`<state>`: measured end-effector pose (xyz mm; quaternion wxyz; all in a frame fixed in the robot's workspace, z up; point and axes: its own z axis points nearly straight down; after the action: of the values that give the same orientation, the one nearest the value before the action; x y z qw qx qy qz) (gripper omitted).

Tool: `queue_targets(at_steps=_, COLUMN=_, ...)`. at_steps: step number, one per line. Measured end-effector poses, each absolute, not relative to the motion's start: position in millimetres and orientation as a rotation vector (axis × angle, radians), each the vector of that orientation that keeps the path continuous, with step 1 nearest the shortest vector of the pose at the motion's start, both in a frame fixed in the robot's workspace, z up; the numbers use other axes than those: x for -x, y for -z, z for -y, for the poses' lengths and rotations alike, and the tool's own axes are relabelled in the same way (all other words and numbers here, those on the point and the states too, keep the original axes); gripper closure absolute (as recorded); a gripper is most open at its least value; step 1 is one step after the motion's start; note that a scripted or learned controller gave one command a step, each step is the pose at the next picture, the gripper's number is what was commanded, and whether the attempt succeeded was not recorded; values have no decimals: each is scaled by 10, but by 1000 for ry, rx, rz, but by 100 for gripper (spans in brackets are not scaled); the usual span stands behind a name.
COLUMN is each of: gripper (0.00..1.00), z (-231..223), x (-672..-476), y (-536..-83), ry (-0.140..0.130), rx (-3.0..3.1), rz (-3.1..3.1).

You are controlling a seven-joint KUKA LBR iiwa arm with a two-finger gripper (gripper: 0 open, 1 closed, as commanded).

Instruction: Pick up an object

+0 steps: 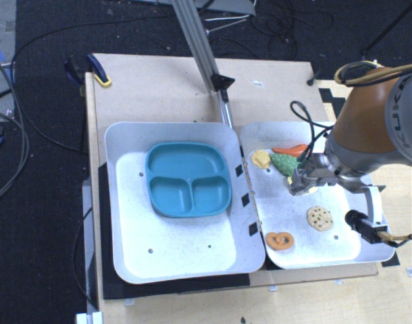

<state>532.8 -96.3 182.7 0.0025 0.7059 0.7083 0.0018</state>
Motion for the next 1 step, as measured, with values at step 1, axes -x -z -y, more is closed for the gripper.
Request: queue_targets(at_steps=1, gripper=100, z=951, x=-5339, y=-2254, ry=-5, rx=-2215, rz=-2222)
